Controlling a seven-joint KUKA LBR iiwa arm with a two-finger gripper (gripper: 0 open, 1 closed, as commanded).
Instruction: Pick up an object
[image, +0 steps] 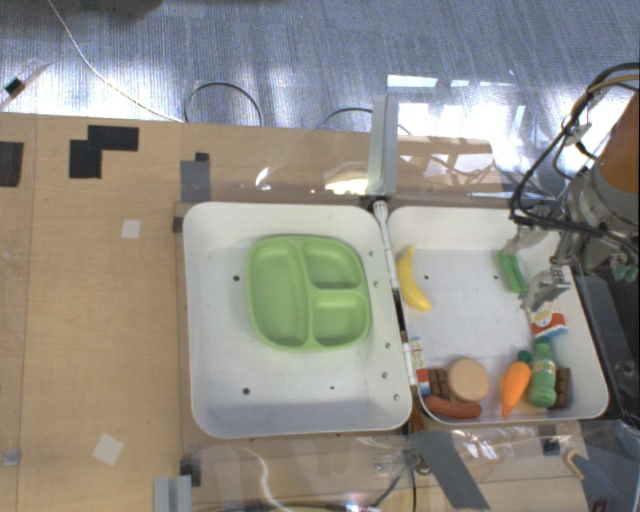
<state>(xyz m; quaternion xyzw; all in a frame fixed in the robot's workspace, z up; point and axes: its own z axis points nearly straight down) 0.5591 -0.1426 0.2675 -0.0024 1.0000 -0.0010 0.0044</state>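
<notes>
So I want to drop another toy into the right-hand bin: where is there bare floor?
The right white bin has bare floor in its middle, between the yellow toy banana and the green toy pod. Crowded: the near edge, with the round tan bun, red sausage and orange carrot.

A light wooden bench (90, 330) is seen from above, and two shallow white bins are set on it side by side, their inner walls touching. The left bin (215, 400) is placed near the middle of the bench, and the right bin (470, 250) is set toward the bench's right edge. Black tape patches (100, 148) are stuck near the far left corner of the bench, and small pale squares (131, 229) are fixed on its left part. A grey upright post (383, 145) is mounted at the far edge, behind the seam between the bins. Grey brackets (196, 180) are fastened beside the left bin's corners.
</notes>
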